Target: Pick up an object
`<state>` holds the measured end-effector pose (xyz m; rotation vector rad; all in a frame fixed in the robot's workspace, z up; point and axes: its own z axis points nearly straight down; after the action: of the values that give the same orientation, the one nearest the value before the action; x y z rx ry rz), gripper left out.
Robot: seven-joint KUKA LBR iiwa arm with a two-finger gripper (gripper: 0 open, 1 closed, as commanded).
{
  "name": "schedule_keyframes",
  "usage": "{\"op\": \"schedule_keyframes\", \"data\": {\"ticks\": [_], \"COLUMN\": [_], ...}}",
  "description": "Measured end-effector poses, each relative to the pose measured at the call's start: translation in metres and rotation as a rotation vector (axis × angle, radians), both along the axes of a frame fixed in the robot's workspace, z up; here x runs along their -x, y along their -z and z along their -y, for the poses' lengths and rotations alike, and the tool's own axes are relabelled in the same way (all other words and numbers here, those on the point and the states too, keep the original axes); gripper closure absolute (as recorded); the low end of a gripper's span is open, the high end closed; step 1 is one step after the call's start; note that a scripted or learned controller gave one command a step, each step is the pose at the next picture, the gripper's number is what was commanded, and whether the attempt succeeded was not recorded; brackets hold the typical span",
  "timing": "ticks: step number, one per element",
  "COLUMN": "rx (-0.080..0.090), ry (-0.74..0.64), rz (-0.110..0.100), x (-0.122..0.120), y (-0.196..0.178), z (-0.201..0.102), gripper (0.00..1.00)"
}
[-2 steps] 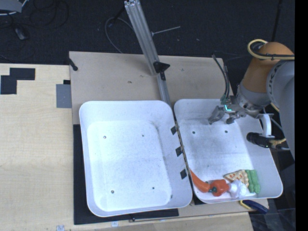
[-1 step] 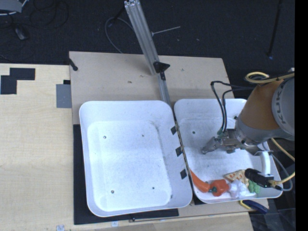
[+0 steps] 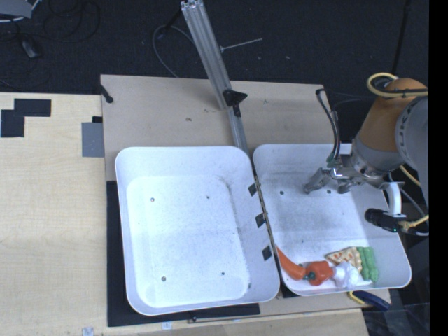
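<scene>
The arm (image 3: 392, 128) reaches in over the right bin (image 3: 308, 215), and its hand (image 3: 320, 183) hangs low above that bin's bare floor, toward the rim farthest from the camera. From this angle the finger ends blur against the white floor, so whether the hand is open or closed I cannot tell; nothing can be made out between them.

The things to pick lie well apart from the hand, heaped in the right bin's corner nearest the camera: an orange carrot-like piece (image 3: 288, 264) along the wall next to the left bin (image 3: 185, 229), a red piece (image 3: 318, 271) touching its end, then a yellow wedge (image 3: 346, 257), a green piece (image 3: 368, 263) and something white (image 3: 344, 276) crowded against the near rim. The left bin sits just beside the right bin on the worktop (image 3: 161, 114).

The task looks to be at the approach step, with no pick made yet. The next move probably calls for carrying the hand across the right bin toward that near corner, centring over one item, likely the carrot-like piece since it lies a little freer of the pile, then descending with room to close around it without jamming against the bin wall.
</scene>
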<state>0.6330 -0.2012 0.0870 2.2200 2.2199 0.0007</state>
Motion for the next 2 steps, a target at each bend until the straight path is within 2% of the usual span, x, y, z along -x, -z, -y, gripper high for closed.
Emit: {"op": "schedule_keyframes", "data": {"ticks": [1, 2], "rx": [-0.001, 0.000], "ry": [-0.001, 0.000], "rz": [0.001, 0.000], "x": [0.056, -0.006], "y": [-0.002, 0.000], "z": [-0.049, -0.013], "gripper": [0.00, 0.00]}}
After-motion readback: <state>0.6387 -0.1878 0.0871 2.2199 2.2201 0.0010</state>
